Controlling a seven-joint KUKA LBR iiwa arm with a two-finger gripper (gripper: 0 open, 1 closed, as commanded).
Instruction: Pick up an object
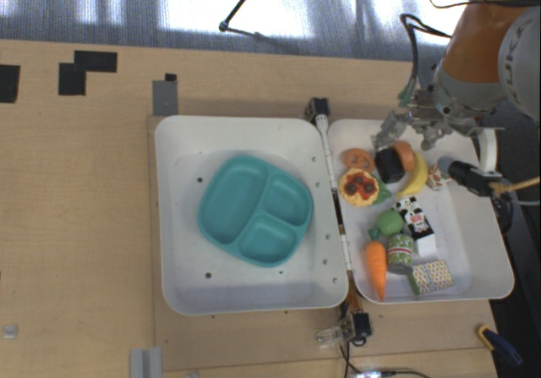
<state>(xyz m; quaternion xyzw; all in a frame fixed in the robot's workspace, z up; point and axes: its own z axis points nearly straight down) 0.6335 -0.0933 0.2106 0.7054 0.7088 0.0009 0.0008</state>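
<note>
Two shallow white bins with rounded corners and smooth, moulded-looking walls are seen side by side on a pale wood-grain bench (pixel 76 224). The left bin (pixel 182 283) carries a single teal divided plate (pixel 256 209) with three compartments and soft, rounded edges; broad bare floor is left around it on every side. The right bin (pixel 494 271) is crowded. Counted there are one small round pizza toy (pixel 359 187) with red topping, one flat orange slice-like piece (pixel 356 158) just beyond it, one curved yellow banana (pixel 416 177), one tapered orange carrot (pixel 376 266) with its tip toward the near wall, one green blocky piece (pixel 389 221), one black-and-white carton (pixel 414 220), one small green-labelled can (pixel 400 252) and one patterned box (pixel 433 275) by the near wall. The toys are packed close together, many touching, and little open floor is left except along the right wall. The gripper (pixel 404 141) is seen over the far part of the right bin, hung from the grey arm with its rounded orange band (pixel 478 38). Directly under it lie a dark cylindrical piece (pixel 389 165) and a rounded orange piece (pixel 405 154), beside the banana. Whether the jaws are spread or pressed together cannot be told, nor whether anything is pinched.
</note>
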